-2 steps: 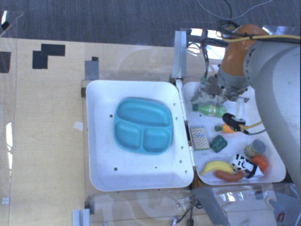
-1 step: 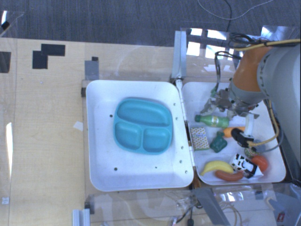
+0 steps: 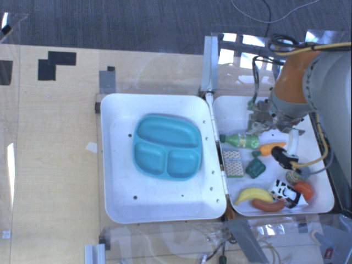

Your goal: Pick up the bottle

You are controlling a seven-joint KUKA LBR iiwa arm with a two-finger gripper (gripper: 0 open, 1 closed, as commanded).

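Reaching in from the right with the grey arm and hanging the end effector over the far part of the right bin. Being unable to tell from this angle whether clenched or released. Finding the green bottle lying on its side just nearer the camera and slightly left of the end effector, close beside it, with contact unclear. Spotting an orange carrot just nearer the camera and to the right of the end effector, next to the bottle's right end. Seeing, further toward the camera from the end effector, a patterned pad by the bin's left wall and a dark green block just beside the pad. Noting, well apart from the end effector at the bin's near edge, a banana touching a sausage, with a black-and-white toy and a red thing to their right. Viewing, well to the left of the end effector, the left bin holding a blue tray with three compartments, both bins sitting side by side on the bench.
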